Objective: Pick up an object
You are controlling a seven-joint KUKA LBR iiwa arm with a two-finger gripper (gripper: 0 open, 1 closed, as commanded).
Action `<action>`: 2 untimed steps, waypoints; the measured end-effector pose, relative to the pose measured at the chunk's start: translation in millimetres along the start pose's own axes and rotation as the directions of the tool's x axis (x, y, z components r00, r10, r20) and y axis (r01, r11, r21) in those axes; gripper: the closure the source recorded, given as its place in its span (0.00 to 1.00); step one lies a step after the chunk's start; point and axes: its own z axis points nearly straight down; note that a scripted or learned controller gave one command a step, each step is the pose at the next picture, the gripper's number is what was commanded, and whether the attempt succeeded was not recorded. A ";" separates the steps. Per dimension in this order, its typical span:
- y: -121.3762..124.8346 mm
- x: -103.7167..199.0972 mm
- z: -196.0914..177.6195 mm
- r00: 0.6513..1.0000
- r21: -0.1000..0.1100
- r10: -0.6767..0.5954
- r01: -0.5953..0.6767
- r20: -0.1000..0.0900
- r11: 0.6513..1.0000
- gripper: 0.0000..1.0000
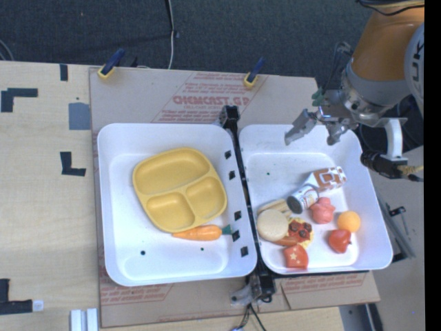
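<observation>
Grey KUKA arm (386,81) with a broad orange band above the wrist, black cables looped along its side, a metal two-finger gripper (318,128) (grey, angular fingers) bolted beneath.

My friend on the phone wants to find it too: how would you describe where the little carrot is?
Start at the left shallow white bin, the one holding the yellow plastic divided plate. Just below that plate's lower edge lies the small orange toy carrot, on its side with its green tip pointing toward the middle divider. It is the only loose food in that bin; the other toy foods sit in the right bin.
</observation>
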 end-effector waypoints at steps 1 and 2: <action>-32.5 -28.7 151.5 1.000 0.011 0.004 -0.004 -0.001 1.000 0.00; -73.5 -32.5 185.1 1.000 -0.004 0.000 0.000 0.001 1.000 0.00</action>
